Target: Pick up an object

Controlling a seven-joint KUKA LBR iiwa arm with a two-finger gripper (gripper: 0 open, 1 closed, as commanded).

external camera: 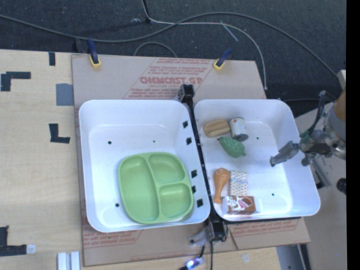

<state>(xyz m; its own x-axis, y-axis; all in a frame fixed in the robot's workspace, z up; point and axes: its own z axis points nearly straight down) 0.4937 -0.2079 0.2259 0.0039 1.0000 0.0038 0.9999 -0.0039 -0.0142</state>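
You see a snack packet nearest, beside a drumstick in the right bin. Your gripper hangs at the right rim, tilted leftward; its grip unclear.

**Camera placement: single fixed overhead view**

I am watching through one camera fixed above the bench, looking down at a slant. It is framing both white bins, left bin and right bin, whole, from far enough to include the cardboard sheet beneath and dark floor beyond.
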